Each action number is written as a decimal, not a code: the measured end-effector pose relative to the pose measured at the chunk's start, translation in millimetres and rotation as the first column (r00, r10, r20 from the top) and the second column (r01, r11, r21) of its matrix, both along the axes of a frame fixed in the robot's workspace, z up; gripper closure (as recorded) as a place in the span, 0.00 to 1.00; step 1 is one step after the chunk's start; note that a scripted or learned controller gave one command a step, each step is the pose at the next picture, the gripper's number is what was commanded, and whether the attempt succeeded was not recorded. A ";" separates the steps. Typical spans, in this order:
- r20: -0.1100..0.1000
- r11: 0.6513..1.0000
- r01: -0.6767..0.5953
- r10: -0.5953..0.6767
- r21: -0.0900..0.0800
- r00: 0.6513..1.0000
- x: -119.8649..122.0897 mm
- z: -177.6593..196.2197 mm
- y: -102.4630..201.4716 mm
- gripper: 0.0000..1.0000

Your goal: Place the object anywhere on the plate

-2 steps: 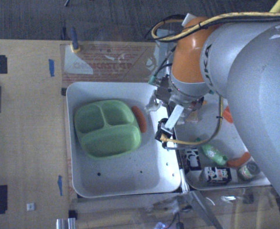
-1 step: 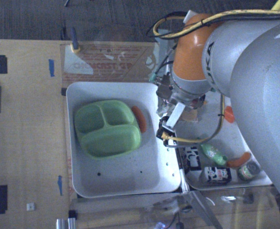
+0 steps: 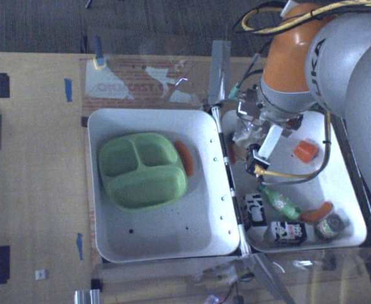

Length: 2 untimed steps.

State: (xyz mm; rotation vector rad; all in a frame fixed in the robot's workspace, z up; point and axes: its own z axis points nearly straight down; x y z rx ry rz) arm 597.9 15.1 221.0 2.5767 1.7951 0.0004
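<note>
A green divided plate (image 3: 142, 168) lies in the left bin (image 3: 166, 233). A small orange carrot-like piece (image 3: 184, 157) lies along the plate's right rim; I cannot tell whether it rests on the rim or on the bin floor. My gripper (image 3: 251, 145) hangs over the left side of the right bin (image 3: 347, 189), close to the wall between the two bins. It is well to the right of the plate. Cables and the wrist body crowd around it.
The right bin holds an orange cup (image 3: 306, 151), a green bottle (image 3: 280, 202), an orange carrot (image 3: 316, 213), a small can (image 3: 330, 226) and two black-and-white packs (image 3: 289, 232) (image 3: 255, 209). A clear panel (image 3: 147, 81) stands behind the left bin.
</note>
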 end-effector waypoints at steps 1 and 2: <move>0.000 1.000 0.000 0.000 0.000 1.000 0.0 -0.1 0.1 0.00; 0.001 1.000 -0.001 0.001 -0.001 1.000 0.7 9.7 0.2 1.00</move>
